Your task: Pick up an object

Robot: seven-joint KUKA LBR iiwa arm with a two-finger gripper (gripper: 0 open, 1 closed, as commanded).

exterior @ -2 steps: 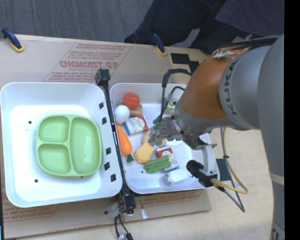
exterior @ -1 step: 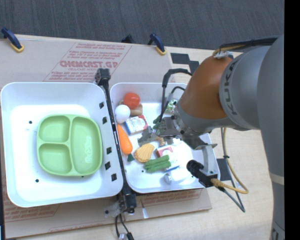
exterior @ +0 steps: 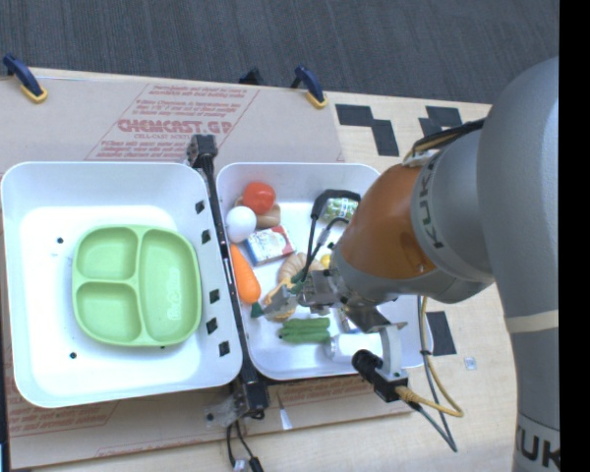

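On your far left, well apart from the jaws, the left bin [exterior: 20, 264] holds a green divided plate [exterior: 138, 285]; nothing there is wanted for this step. Coming right over the divider, you find the carrot [exterior: 244, 273] lying along the wall of the right bin [exterior: 305, 367], with a white ball [exterior: 241, 223] and a red tomato [exterior: 259, 197] beyond it, and a small white and red packet [exterior: 268, 246] just beside them. Nearer to the jaws [exterior: 310, 298] lies a green pod-like vegetable [exterior: 305, 332], just in front of them, and some mixed small pieces at their left side. The wrist covers the jaws, so you cannot tell if they are apart, together or clamped on something. I judge the arm is low over this clutter, trying a grasp. To do it well, choose one object which lies free, like the green vegetable, center the jaws across its narrow side, and lift slowly, straight up, so the neighbours do not drag.
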